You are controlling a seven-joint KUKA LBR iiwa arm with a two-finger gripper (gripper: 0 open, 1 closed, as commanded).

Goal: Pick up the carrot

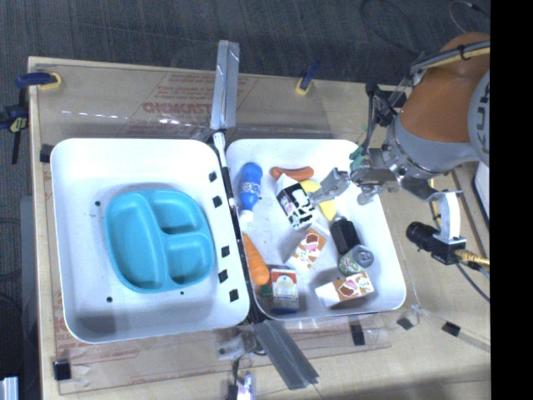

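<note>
Two bins on the desk (75, 82): the left one holds a blue tray (158, 238), the right one (391, 261) the clutter, and the carrot (255, 261) lies against that bin's left wall near its front corner, a small carton (284, 290) touching its lower end. Claw (335, 183) hovers over the bin's back right part, well apart from the carrot; cannot tell if it is released or clenched, nothing seen in it. Risk: the wall and carton crowd the carrot, so one finger may land on the rim or the carton and the grasp slip off.
</note>
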